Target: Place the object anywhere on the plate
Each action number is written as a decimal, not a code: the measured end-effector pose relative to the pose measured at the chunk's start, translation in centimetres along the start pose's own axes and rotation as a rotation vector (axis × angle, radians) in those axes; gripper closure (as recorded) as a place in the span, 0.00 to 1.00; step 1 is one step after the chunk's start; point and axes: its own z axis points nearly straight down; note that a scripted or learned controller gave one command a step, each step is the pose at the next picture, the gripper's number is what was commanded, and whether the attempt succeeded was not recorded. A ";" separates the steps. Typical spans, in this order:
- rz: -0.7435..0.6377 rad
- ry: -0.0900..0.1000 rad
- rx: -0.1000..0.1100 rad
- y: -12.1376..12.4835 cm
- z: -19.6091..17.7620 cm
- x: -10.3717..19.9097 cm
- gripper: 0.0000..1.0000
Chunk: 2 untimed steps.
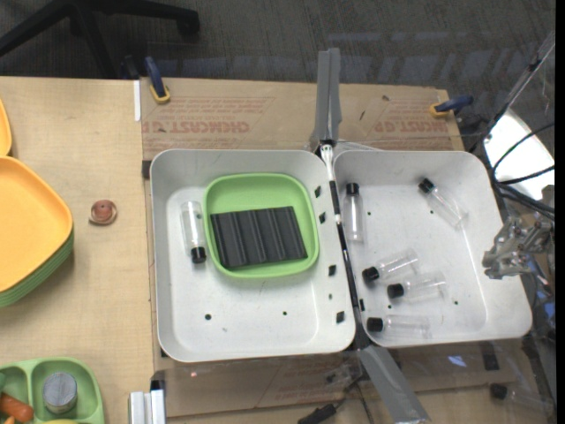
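Note:
A green square plate (260,193) with a dark ridged insert (259,237) lies in the left bin (256,329). One clear vial with a black cap (191,230) lies just left of the plate, on the bin floor. Several more clear capped vials lie in the right bin (468,321): one (352,212) along its left wall, one (441,200) at the back, and three (388,268) (417,287) (397,325) near the front left. My gripper (509,248) shows as a metallic shape over the right bin's right rim, apart from all the vials.
A stack of yellow plates (26,228) and a small brown disc (103,210) sit on the bench at left. A green compartment tray (44,391) is at the front left corner. Cables hang near the right edge (530,162).

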 end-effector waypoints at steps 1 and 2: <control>-0.037 0.003 -0.001 -0.2 2.7 0.1 1.00; -0.038 0.003 -0.001 -0.2 2.7 0.1 0.00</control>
